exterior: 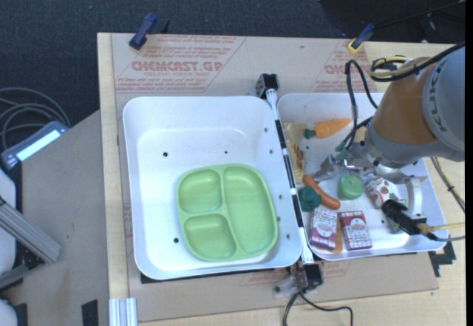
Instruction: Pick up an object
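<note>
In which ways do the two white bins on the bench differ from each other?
The left bin holds one thing, a green divided plate; the right bin holds many small things, among them a carrot and two small red cartons. The left bin lies in open view; the arm reaches over the right bin and hides part of it. Both are shallow, white and sit side by side.

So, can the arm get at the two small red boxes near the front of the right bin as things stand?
Probably yes. The two red boxes lie flat and uncovered near the front wall of the right bin, with nothing on top. The arm already hangs over that bin, just behind them.
</note>
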{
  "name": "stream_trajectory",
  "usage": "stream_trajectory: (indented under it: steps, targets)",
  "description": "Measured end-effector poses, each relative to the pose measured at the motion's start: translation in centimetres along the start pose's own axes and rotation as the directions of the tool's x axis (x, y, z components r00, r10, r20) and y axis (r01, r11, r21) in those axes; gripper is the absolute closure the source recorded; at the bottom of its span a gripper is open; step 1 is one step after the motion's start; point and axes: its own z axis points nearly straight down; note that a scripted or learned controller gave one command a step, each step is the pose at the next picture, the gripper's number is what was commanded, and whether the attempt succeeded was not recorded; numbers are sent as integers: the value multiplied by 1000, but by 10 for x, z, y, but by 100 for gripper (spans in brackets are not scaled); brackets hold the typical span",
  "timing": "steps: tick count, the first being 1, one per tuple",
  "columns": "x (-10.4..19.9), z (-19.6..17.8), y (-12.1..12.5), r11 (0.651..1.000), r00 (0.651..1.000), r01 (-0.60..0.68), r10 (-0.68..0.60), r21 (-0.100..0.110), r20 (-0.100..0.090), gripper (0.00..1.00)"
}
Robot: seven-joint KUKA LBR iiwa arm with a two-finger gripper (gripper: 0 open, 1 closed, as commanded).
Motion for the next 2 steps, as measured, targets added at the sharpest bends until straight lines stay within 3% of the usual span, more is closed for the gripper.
stream_trajectory:
  steps: [1, 2]
  targets:
    - [-29, -47, 92, 1000, 1000, 2, -2, -4, 2, 0]
    - [23, -34, 25, 1000, 1000, 2, -2, 0, 0, 0]
